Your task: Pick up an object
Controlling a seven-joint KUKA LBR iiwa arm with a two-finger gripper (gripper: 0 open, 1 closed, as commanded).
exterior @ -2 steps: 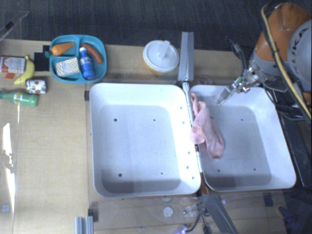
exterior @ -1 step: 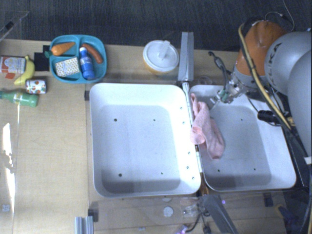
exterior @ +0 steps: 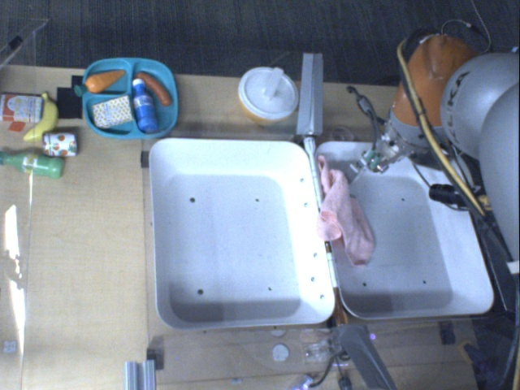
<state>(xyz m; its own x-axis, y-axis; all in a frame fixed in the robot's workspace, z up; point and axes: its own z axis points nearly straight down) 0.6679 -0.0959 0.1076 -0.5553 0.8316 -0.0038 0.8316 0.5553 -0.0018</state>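
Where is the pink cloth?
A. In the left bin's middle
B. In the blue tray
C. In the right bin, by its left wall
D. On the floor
C: the pink cloth lies in the right bin, draped against its left wall.

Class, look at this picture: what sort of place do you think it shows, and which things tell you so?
Probably a robot test bench in a lab. A grey robot arm reaches over two white bins; one holds a pink cloth, and toy food sits in a blue tray nearby.
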